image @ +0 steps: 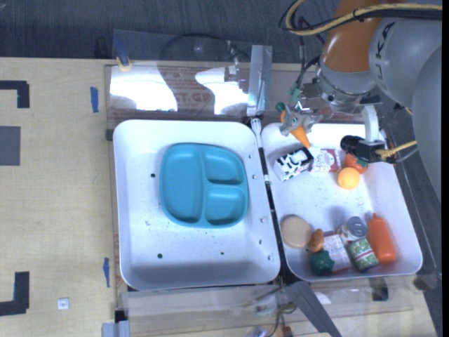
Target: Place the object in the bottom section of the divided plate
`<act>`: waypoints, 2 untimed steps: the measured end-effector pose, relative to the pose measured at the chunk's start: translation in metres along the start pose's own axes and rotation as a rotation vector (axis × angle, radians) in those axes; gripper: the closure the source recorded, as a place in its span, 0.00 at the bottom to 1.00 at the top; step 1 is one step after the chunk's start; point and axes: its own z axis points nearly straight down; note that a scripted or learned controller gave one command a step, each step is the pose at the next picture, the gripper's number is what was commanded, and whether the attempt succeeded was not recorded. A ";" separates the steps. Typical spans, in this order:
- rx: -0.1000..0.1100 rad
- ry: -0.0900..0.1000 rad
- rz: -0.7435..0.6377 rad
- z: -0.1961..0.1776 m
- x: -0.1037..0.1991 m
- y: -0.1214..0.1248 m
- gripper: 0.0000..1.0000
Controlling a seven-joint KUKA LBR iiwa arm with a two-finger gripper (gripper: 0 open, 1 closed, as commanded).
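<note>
Two white bins side by side on the bench, inner rims touching along a seam near centre. Left bin (133,188) carries a blue divided plate (205,184) roughly in its middle, with bare white floor on every side of it, widest toward the near and left walls; one large compartment on the left, two smaller ones stacked on the right. All three compartments look bare. Right bin (403,209) is crowded along its near edge: a round tan disc (296,231), a dark green piece (322,262), a small can (356,226), a green-labelled tin (363,253), an orange bottle (382,237). Mid-bin: an orange ball (348,178), a black-and-white patterned carton (295,162), a pale packet (325,161) beside it. Arm comes in over the far right corner. Gripper (297,118) sits above the far-left corner of the right bin, close to the seam and the far wall, little slack there. At its fingers is a small orange carrot-like piece (301,131), long axis slanting from upper left to lower right, lower end pointing at the patterned carton. The fingers appear pressed in on the upper end of this piece, pinching it; the contact itself is small and partly hidden.
</note>
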 end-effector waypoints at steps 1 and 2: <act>0.003 0.004 -0.038 0.024 0.088 0.013 1.00; 0.004 0.003 0.137 0.052 0.153 -0.049 1.00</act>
